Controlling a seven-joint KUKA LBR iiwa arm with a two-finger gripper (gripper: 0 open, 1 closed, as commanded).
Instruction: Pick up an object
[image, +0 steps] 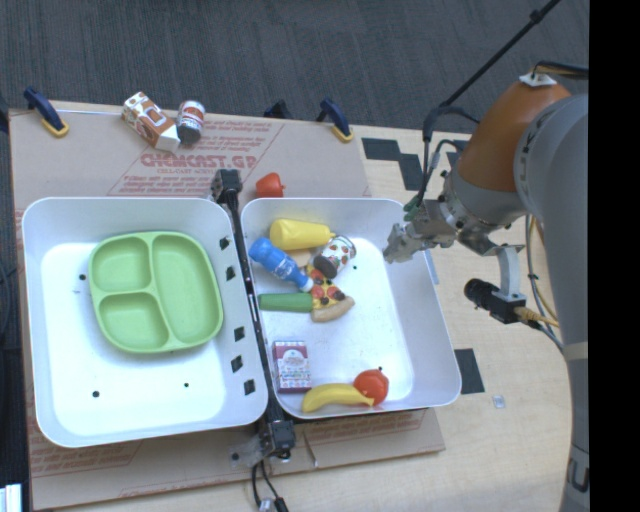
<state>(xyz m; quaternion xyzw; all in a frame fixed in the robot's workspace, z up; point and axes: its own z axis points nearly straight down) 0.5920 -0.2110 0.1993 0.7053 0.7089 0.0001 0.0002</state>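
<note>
While the gripper (398, 243) hangs over the right bin's (425, 330) upper right rim, its grasp is impossible to judge. Glossy plastic toys crowd that bin's upper left: a yellow squash (298, 234), a blue bottle (276, 260), a pizza wedge (330, 300).
</note>
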